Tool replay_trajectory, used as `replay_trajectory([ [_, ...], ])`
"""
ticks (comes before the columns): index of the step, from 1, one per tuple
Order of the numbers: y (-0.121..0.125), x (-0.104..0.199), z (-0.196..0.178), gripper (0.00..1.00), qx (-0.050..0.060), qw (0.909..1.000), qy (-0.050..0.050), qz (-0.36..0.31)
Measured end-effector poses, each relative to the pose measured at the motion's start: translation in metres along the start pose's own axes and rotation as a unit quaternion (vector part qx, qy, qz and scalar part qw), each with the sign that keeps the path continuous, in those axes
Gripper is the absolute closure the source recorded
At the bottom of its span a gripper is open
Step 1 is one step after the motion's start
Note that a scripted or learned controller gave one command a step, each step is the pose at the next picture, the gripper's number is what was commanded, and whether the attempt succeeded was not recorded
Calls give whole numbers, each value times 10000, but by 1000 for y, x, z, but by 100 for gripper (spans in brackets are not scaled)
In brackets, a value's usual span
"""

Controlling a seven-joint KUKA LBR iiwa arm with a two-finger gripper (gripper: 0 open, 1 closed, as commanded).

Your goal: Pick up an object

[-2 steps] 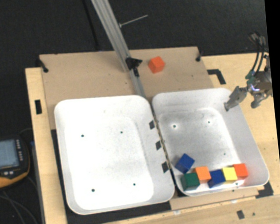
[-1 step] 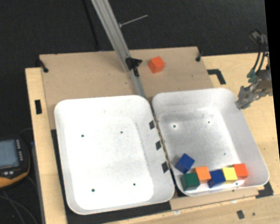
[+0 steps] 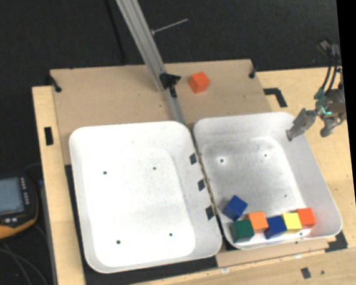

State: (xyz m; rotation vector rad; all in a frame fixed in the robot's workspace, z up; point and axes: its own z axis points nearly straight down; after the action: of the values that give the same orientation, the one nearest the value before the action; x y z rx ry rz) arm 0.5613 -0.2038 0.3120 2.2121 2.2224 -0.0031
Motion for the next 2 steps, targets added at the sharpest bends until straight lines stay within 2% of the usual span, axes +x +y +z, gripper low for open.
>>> replay_trajectory([
  [1, 1, -1, -11, 100, -14, 10000, -12, -31],
  [2, 1, -1, -11, 0, -6, 10000, -14, -36],
])
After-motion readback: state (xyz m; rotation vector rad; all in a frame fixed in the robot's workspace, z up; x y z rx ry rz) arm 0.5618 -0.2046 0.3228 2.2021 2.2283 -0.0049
